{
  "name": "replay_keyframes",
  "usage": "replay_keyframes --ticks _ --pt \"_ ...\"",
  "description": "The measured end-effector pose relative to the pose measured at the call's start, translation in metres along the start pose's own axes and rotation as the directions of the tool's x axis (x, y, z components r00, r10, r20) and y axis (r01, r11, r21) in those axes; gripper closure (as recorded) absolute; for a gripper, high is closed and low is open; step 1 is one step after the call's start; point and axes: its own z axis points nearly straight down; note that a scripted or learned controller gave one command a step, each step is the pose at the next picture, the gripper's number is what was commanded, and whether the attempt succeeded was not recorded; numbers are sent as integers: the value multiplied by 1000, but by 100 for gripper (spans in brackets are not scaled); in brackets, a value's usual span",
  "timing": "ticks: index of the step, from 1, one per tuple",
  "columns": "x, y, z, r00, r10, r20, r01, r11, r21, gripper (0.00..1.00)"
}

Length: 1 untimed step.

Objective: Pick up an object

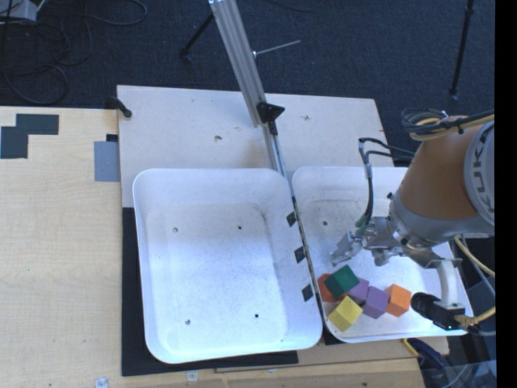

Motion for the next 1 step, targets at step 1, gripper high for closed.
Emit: replay_keyframes --ticks 1 --pt "-26 -8 72 1000 -5 6 5 1000 -28 0"
